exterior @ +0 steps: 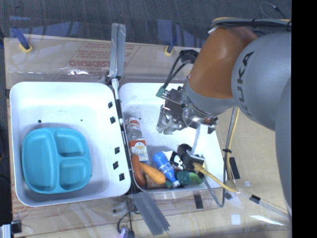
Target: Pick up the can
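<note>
The tool point(167, 124) hangs over the right bin point(148, 90); I cannot tell if it is spread or pressed together. The can point(133, 129) lies by that bin's left wall, its label unreadable. The arm point(257, 68) reads KUKA.

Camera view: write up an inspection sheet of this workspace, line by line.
Surface: left bin and right bin, both white, side by side on the bench.
Job's things: can lies in the right bin beside its left wall, apart from the gripper.
Clutter: teal divided plate in the left bin; carrot, blue bottle and green item bunched at the right bin's near end.
Grippers: gripper over the right bin, to the right of the can.
Cables: dark cables loop beside the wrist.
Surroundings: printed cardboard behind the bins.
</note>
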Motion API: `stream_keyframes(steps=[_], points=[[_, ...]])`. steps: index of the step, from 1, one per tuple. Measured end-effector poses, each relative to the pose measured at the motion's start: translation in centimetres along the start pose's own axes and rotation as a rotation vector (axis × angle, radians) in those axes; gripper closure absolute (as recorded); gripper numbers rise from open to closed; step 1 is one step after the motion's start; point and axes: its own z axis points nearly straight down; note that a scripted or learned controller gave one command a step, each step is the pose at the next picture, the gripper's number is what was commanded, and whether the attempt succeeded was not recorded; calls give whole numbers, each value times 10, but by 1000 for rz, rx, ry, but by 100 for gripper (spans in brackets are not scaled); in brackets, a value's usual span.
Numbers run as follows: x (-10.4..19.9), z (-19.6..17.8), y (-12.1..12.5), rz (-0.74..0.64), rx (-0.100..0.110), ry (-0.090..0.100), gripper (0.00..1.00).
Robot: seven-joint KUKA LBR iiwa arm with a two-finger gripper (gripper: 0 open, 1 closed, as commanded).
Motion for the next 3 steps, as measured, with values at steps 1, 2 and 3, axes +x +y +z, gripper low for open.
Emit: stream_keyframes(steps=[1, 2, 3], points=[[108, 93, -58, 442, 6, -4, 100], [108, 57, -61, 793, -1, 1, 100], [97, -49, -31, 588, 2, 0, 100]])
